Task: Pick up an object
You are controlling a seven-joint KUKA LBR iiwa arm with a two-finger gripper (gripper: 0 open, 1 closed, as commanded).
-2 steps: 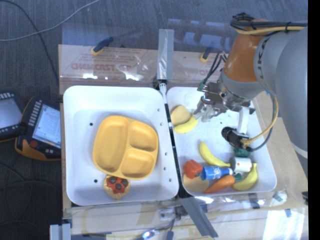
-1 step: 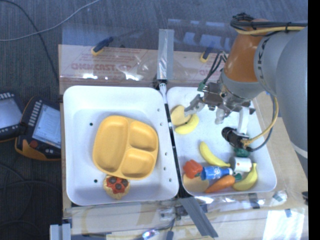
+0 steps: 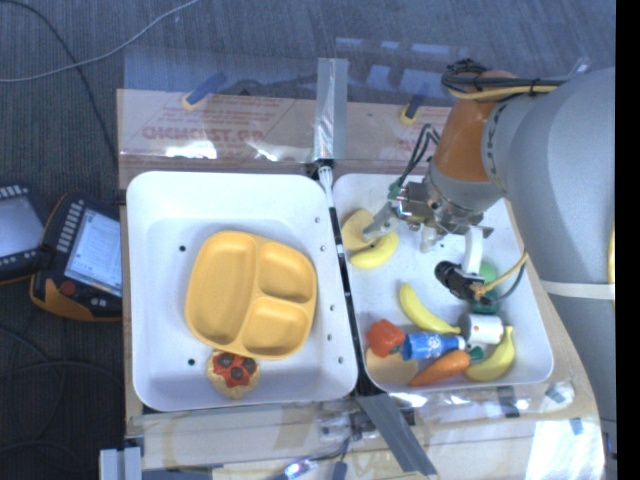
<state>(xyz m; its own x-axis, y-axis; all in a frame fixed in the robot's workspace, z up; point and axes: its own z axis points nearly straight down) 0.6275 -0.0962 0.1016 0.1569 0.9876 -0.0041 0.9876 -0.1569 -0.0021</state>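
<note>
My gripper (image 3: 405, 228) hangs low over the upper part of the right bin (image 3: 525, 298). It looks open, with nothing visible between its fingers. Its left finger (image 3: 378, 225) is right above a yellow rounded toy (image 3: 362, 246) near the bin's left wall. Below lie a yellow banana (image 3: 425, 310), a red toy (image 3: 385, 337), a blue bottle (image 3: 432, 346), an orange carrot (image 3: 440, 369) and a second banana (image 3: 497, 360). A green piece (image 3: 488, 269) is partly hidden by the wrist hardware.
The left bin (image 3: 160, 218) holds a yellow divided plate (image 3: 252, 293) and a small round pizza-like toy (image 3: 233, 371) at its front. A ridge (image 3: 338, 268) separates the bins. A handheld pendant (image 3: 75, 258) lies on the floor at the left.
</note>
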